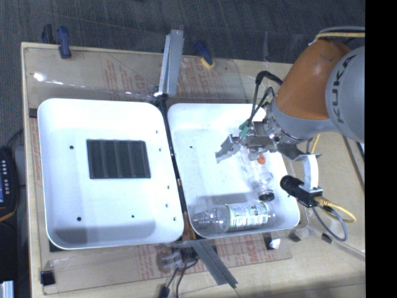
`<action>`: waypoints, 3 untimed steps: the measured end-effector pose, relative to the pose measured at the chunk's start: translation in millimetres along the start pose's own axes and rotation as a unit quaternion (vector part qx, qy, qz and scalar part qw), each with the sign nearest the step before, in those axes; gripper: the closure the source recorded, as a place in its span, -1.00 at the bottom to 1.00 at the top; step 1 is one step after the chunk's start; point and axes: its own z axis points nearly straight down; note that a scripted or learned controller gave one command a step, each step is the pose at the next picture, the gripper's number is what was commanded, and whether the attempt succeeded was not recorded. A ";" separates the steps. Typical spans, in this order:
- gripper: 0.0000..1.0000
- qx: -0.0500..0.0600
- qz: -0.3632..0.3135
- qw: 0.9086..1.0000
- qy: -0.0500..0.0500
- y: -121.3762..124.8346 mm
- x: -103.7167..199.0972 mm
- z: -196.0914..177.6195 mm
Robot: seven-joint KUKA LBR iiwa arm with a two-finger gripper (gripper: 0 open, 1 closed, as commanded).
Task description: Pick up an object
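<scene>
1. Bottles are the likely targets here: a small clear bottle (259, 174) with a dark cap lies right under the end effector (248, 143), in the right bin (198, 166).
2. End effector hangs low over that bin's middle-right. Can't tell if it's spread or pinched; too much clutter around the tip, and I can't tell if it's touching the bottle either.
3. If it's going for that one, I'd say center across the body, not the cap end, since clear round plastic tends to squirt out sideways.
4. Further out, a bigger labelled bottle (232, 217) lies on its side against the bin's near wall. Tight spot, harder grab.
5. Left bin (56, 166) has a dark ribbed pad (118, 159); both bins sit on the counter (93, 67).
</scene>
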 end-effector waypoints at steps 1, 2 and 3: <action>-1.00 0.001 0.076 0.997 0.001 -6.2 -17.5 18.5; -1.00 0.001 0.182 0.983 0.001 -48.3 -12.7 -10.3; -1.00 0.000 0.047 0.999 0.000 -48.4 -37.0 34.8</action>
